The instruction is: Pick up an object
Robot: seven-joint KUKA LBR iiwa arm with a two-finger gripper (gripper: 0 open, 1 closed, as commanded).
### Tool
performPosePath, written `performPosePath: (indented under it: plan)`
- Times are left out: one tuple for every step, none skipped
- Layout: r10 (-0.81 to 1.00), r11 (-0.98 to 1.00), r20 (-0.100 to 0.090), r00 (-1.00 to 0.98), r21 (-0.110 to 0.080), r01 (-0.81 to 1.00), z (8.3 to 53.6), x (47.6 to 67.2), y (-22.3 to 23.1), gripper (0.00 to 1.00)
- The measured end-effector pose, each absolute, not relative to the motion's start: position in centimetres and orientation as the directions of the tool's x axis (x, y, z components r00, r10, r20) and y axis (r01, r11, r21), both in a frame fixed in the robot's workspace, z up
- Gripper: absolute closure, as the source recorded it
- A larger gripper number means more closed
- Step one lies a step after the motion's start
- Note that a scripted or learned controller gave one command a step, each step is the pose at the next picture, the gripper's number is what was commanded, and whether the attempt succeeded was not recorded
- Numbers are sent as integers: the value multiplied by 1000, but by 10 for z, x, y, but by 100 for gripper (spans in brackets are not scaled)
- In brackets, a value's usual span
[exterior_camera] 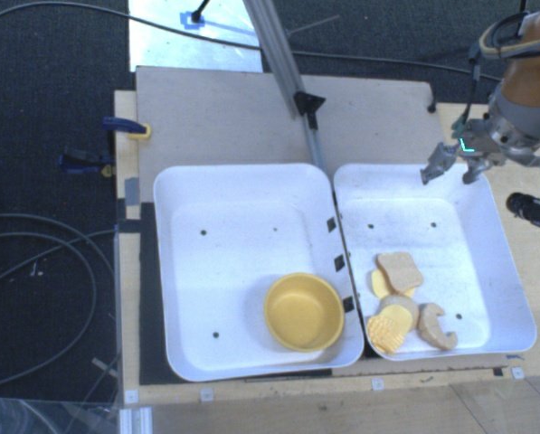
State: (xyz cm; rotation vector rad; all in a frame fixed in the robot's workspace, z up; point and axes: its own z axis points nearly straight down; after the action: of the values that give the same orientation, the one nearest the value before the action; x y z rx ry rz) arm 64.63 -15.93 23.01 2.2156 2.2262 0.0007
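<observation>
White plastic fills the middle of the bench: two shallow bins side by side. The left bin (206, 242) holds a yellow bowl (304, 311) near its front right corner, sitting upright. The right bin (487, 242) has a small cluster of food-like pieces toward its front left: a tan slice of bread (401, 271), a flat yellow disc (381, 284) tucked just beside it, a ridged yellow piece (389, 333) with a pale round piece (400, 311) touching its top, and a brownish bitten-looking chunk (435, 325) just to the right.

From where I stand, the gripper (455, 164) hangs above the back edge of the right bin, well apart from that cluster. Its two fingers look spread, with nothing between them.

So, as I judge it, nothing has been picked up yet. All the objects lie on the bin floors, untouched. What is left is nearly everything: choosing a piece, coming down over it, closing, and lifting.
</observation>
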Motion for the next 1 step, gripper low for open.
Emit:
performPosePath:
  plan:
    - [1000, 5, 0, -5, 2, 1000, 231, 647, -159, 0]
